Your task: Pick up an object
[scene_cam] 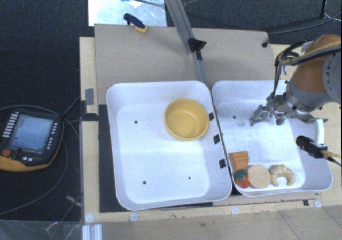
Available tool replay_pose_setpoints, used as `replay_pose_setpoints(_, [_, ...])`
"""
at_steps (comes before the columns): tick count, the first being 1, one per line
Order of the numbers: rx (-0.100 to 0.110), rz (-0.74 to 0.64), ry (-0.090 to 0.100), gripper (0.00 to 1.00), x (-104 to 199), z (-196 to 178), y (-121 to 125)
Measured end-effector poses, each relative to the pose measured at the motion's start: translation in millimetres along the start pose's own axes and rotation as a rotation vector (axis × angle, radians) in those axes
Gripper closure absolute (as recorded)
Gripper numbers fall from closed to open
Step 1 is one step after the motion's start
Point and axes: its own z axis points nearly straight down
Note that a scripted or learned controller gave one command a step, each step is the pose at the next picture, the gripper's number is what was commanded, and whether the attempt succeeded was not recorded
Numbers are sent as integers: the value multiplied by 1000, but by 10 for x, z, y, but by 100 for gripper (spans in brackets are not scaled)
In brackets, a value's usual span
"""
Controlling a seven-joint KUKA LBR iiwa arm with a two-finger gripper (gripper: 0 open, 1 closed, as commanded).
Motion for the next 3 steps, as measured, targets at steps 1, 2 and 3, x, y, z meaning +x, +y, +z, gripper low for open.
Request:
replay_pose_setpoints(1, [-6, 0, -1, 100, -4, -136, 18])
replay_pose_setpoints(2, [-10, -1, -2, 100, 35, -756, 64])
replay_pose_setpoints(3, [-7, -1, -2, 100, 34, -1018, 70])
